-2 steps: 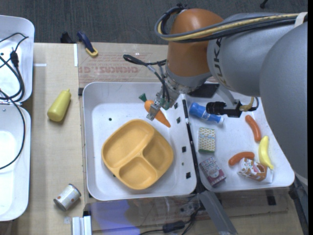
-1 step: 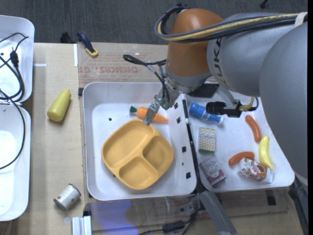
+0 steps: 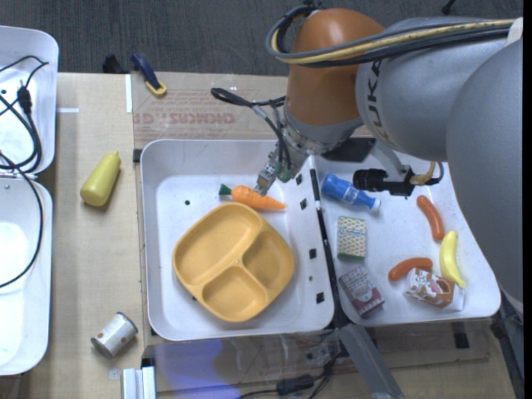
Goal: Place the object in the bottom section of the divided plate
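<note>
Orange carrot (image 3: 256,198) (one) beside one plate (image 3: 234,261)

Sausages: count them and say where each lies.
2, both in the right bin: one sausage near its far right side, the other lower down beside the banana. The arm may hide more.

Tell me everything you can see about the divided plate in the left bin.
The divided plate is a yellow-orange dish, plastic by its look, roughly square with rounded corners and turned like a diamond. Raised ridges split it into three sections: a large one at upper left, and smaller ones at right and bottom. All three look bare. It lies flat on the floor of the left white bin, near its middle. A toy carrot lies just past its upper edge; whether they touch is unclear. The gripper hangs above the carrot, apart from the plate.
</note>
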### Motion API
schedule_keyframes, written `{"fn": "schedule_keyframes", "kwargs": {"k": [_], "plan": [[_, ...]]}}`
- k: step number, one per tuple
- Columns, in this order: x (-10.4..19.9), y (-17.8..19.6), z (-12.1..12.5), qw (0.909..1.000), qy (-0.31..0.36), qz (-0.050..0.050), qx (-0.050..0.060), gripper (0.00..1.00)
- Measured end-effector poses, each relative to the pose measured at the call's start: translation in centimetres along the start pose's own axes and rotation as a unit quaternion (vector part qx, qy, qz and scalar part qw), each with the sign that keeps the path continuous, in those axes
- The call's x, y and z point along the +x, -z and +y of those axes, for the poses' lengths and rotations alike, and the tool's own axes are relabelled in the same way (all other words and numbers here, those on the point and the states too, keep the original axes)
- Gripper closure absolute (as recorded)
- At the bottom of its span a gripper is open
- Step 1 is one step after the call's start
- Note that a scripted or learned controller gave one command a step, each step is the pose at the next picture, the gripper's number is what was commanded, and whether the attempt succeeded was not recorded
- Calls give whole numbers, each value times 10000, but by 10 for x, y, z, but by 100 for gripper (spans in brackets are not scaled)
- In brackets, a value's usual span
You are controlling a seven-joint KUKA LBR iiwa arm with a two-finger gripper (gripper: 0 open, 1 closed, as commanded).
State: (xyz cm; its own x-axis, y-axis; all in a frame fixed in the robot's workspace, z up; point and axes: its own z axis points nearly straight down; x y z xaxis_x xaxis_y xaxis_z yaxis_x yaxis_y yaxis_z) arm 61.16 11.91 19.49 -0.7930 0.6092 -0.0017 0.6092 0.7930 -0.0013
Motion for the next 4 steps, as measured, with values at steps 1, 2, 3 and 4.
{"fn": "schedule_keyframes", "kwargs": {"k": [1,2,3,4], "plan": [[71,10,-5,9988,-500,11,4,100],[71,10,-5,9987,-506,11,4,0],[71,10,-5,9987,-506,10,4,0],[71,10,-5,9987,-506,10,4,0]]}}
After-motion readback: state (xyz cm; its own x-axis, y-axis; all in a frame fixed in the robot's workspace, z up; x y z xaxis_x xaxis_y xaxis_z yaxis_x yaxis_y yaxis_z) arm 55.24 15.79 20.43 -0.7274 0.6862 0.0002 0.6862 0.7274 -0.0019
